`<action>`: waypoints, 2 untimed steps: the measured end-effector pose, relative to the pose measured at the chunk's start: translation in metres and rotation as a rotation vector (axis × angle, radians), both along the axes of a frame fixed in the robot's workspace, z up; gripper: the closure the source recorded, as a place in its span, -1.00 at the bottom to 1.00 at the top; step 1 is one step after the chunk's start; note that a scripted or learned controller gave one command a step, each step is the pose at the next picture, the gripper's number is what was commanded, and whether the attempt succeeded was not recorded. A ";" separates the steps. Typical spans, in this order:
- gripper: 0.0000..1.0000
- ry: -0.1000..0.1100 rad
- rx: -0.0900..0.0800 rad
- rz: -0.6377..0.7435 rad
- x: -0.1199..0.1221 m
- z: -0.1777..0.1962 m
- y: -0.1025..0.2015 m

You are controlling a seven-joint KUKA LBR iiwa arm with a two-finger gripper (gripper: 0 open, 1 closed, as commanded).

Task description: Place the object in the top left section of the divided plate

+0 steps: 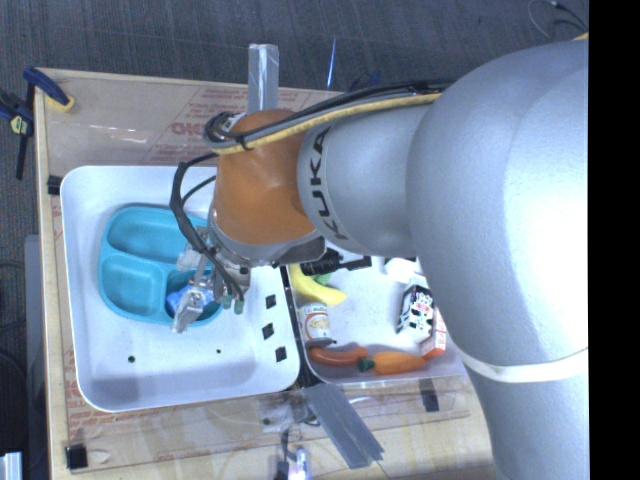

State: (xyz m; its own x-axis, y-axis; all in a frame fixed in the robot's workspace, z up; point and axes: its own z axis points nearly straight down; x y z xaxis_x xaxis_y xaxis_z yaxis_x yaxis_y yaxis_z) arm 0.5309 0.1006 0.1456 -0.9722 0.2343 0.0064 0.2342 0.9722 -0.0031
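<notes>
A blue divided plate [138, 260] lies in the left white bin [110, 368], toward its upper left. Its upper section and its lower left section show bare blue. My gripper [197, 298] hangs below the orange wrist band, over the plate's lower right edge, and covers that part of the plate. Whether anything is held there cannot be made out. The grey arm spans the view's right side and hides much of the right bin.
The right bin [385, 378] holds a yellow banana [318, 290], a small jar [316, 323], an orange carrot [402, 363], a red sausage-shaped piece [335, 355], a black-and-white toy [416, 310] and a small red-and-white carton [435, 344]. A clamp bracket [335, 423] sits at the front edge.
</notes>
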 end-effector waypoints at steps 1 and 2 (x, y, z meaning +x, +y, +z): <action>1.00 0.001 0.000 0.005 0.001 0.009 0.001; -1.00 0.001 -0.001 0.005 0.001 0.009 0.000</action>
